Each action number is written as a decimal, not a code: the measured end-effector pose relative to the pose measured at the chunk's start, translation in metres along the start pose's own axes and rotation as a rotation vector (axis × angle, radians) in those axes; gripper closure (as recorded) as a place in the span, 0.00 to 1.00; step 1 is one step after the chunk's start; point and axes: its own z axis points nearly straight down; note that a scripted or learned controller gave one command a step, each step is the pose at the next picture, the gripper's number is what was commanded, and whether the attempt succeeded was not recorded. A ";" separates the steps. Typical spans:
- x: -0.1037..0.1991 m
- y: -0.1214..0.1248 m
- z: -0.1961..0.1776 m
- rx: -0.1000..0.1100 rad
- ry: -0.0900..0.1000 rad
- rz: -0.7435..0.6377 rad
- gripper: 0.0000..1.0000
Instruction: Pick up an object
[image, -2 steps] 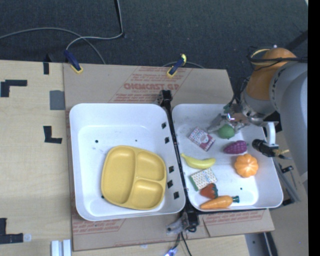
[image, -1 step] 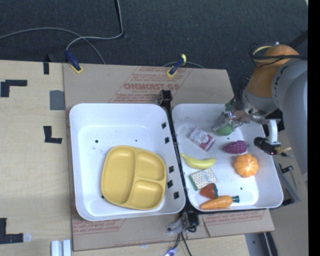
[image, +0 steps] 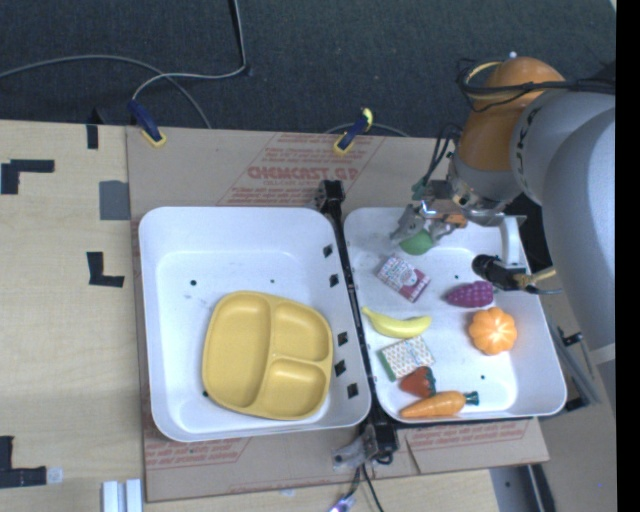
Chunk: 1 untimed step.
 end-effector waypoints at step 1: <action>0.061 -0.050 -0.043 0.002 0.000 0.000 1.00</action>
